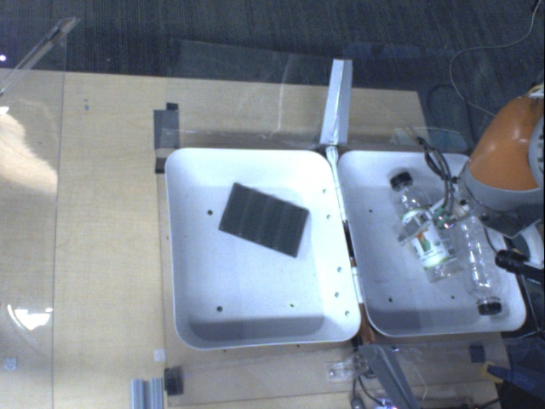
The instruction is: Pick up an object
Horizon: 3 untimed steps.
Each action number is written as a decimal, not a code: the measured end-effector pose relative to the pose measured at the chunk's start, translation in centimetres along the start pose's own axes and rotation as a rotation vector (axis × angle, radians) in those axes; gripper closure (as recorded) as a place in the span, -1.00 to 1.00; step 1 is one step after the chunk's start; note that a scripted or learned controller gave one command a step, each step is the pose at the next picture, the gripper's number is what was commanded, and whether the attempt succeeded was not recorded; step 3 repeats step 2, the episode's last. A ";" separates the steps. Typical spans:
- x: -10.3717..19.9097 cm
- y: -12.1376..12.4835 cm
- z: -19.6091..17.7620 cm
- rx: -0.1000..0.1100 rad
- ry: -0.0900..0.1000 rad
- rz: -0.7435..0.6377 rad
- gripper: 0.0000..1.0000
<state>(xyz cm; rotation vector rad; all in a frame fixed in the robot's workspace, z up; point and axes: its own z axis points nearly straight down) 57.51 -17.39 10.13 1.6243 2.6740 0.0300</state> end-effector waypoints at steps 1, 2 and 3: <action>-1.0 -4.8 -4.9 0.017 -0.002 -0.212 1.00; 1.2 4.0 -10.3 0.016 -0.001 -0.399 1.00; 1.2 4.0 -10.3 0.016 -0.001 -0.399 1.00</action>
